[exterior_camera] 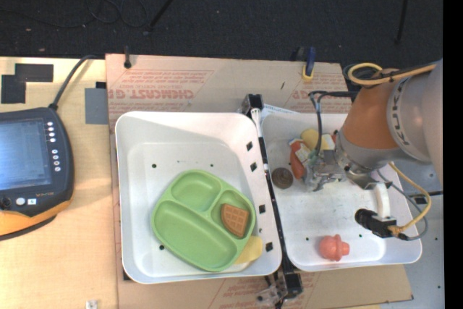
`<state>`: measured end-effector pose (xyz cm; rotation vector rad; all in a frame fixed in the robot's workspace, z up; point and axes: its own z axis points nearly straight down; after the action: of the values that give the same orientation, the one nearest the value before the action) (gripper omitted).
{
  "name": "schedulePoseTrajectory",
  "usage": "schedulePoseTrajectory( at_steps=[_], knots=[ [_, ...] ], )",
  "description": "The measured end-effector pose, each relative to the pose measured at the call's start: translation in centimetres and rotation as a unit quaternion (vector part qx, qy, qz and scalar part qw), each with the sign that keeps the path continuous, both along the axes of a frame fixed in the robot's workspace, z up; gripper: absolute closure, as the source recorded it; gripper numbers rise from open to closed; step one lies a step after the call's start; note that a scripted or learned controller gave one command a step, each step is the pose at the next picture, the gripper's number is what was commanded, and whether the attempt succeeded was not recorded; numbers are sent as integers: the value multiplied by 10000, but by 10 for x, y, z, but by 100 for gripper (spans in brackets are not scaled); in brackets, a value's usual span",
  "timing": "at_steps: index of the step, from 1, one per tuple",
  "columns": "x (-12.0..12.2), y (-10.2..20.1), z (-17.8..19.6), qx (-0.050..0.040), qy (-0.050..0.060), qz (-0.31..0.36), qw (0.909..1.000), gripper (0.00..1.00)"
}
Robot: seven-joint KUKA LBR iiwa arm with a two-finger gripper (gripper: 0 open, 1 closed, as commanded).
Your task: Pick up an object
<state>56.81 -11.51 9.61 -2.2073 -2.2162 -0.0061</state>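
My gripper is low in the right bin, in its upper left part. Close to its left lie a red object and a small brown round object. A yellow object sits just behind the gripper, partly hidden by it. A pink-red object rests near the bin's front wall, well apart from the gripper. Nothing can be seen held in the gripper.
The left bin holds a green divided plate with a brown waffle-like piece on it and a pale yellow item at its front right edge. A tablet-like pendant lies left of the bins.
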Motion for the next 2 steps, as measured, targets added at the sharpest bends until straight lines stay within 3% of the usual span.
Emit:
schedulePoseTrajectory(
  at_steps=[1, 2],
  knots=[
    [0, 0, -1, 0, 5, -7, 10000, 0],
    [31, 6, -8, -48, 0, -11, 10000, 0]
  ],
)
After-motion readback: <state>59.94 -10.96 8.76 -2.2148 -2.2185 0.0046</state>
